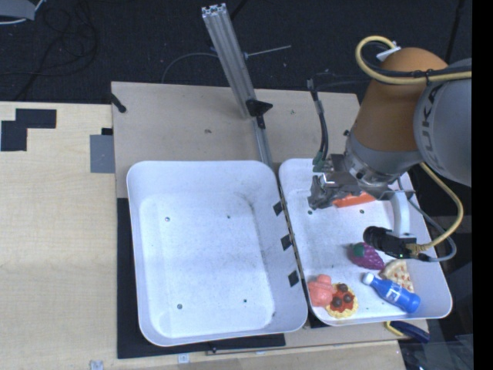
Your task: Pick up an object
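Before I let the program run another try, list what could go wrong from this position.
1. The end effector sits low in the right white bin, close to its left wall; a descent there may well strike the rim.
2. The long orange carrot-shaped toy lies partly under the wrist, so a grasp could clip it or push it aside.
3. The purple grape cluster toy, blue plastic bottle and small fruit tart toy are crowded together, so a pick there may catch a neighbour.

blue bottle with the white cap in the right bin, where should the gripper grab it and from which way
Grip the blue plastic bottle across the middle of its body, coming straight down from above. It lies on its side, slanting toward the right bin's near corner, so the fingers should close across its narrow width. The waffle-like piece crowds its far side.
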{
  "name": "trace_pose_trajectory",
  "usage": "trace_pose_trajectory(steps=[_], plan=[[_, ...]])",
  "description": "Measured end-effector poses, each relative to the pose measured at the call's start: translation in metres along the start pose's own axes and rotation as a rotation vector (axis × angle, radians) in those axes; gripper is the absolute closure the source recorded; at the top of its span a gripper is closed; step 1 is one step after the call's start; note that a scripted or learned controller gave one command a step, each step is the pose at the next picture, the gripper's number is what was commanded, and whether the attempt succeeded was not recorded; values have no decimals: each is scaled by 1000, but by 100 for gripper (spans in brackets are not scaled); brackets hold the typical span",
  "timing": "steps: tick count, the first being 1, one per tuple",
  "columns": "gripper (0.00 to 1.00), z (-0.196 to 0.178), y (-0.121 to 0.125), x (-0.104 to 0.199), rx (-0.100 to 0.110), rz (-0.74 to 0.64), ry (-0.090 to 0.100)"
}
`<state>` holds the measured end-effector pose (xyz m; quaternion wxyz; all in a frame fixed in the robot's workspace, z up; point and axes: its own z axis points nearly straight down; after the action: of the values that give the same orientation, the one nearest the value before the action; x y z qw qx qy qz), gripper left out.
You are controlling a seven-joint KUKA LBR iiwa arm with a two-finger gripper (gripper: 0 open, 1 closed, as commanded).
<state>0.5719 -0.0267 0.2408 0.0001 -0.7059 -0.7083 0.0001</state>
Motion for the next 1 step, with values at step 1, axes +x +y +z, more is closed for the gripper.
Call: trace_pose_trajectory(steps=[1], plan=[[100, 13, 1, 56, 2, 0, 1]])
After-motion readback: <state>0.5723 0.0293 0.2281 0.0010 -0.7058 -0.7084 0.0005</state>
